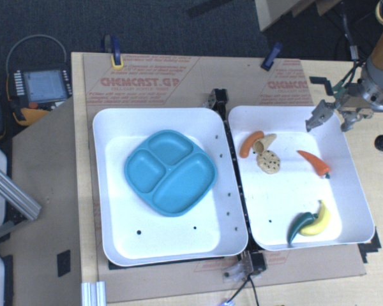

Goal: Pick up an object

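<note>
While the left bin (108, 171) holds a blue divided plate (170, 171), the right bin (293, 209) holds a hot dog (251, 143) touching a cookie (268, 162), a red chili pepper (315, 162), and a banana (316, 222) beside a green pepper (299, 225). Gripper (335, 121) hovers over the right bin's upper right rim, fingers spread wide, gripping nothing.

Dark blue carpet floor (153, 18), brown board benchtop (179, 75), handheld screen pendant (43, 85) at left
</note>
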